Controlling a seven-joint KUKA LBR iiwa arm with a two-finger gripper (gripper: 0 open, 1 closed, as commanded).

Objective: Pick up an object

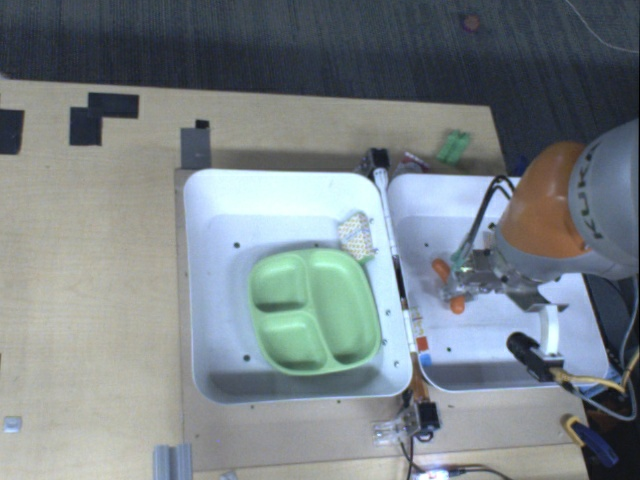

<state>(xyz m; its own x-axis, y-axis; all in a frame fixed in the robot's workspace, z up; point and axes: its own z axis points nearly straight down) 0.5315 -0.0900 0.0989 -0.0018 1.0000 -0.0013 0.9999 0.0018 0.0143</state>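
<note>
The gripper (462,286) hangs low inside the right bin (420,218), reaching in from the right under the grey arm (600,208) with its orange band. Its tips sit in among two small orange pieces (441,267), one just up and left of the tips and one just below them; whether these are two things or the ends of one thing is too small to tell, and I cannot tell whether the gripper is open, closed or gripping anything. The upper orange piece looks slightly elongated, its long axis slanting from upper left to lower right, toward the gripper. Both pieces lie in the middle of the right bin, nearer its left wall than its right. Left of the right bin, touching it along the shared rim, is the left bin (200,268), which holds a green divided plate (315,310) and a small patterned scrap (356,234) just above the plate's upper right corner. Both bins rest on the desk (90,318).
</note>
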